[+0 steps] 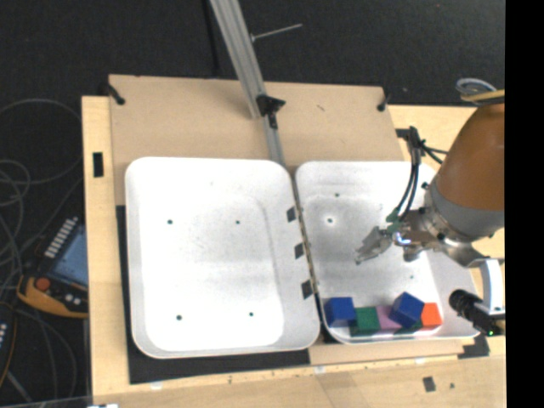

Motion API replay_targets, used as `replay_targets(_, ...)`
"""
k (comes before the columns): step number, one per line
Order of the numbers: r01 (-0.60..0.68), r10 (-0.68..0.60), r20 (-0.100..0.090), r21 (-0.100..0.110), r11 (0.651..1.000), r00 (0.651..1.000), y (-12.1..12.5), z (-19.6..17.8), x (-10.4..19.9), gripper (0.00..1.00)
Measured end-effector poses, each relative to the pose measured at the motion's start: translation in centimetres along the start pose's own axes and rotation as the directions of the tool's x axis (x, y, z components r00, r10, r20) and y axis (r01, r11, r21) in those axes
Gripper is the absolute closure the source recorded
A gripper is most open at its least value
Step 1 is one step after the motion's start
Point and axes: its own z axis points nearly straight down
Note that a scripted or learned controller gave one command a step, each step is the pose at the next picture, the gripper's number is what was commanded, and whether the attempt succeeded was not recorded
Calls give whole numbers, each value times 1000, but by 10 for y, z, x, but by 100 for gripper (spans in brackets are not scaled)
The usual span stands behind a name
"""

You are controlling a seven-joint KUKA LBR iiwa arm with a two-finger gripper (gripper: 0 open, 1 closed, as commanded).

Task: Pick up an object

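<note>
Tool point(371, 247) seemingly above right bin point(340, 185)

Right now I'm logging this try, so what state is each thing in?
hand: above the right bin's floor, nothing seen between its fingers.
blue block: resting in the right bin.
green block: resting beside it.
second blue block: resting by the orange block.
</note>
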Motion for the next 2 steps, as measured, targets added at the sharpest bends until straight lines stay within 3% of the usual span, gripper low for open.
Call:
replay_targets(1,-1,1,0,0,1000,1000,0,-96,-1,0)
replay_targets(2,4,-4,-3,16,1000,1000,-2,-8,31,0)
